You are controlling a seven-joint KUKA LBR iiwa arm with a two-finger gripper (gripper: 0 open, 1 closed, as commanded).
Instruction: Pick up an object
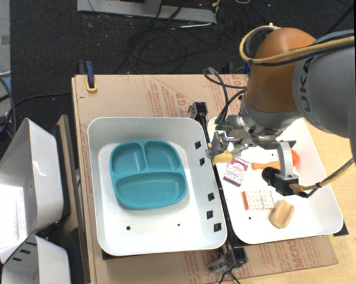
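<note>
arm [292, 76] bent low over right bin [320, 215], hand [225, 145] at its left rim, grip state unclear

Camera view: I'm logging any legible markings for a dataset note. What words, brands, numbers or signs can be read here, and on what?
"UK": the visible part of large lettering on the grey arm; the rest is cut off.
Red printing across the brown bench board: too faint to read.
Small purple-and-white packet in the right bin: print too small to read.
White card with red print: blurred, unreadable.
</note>
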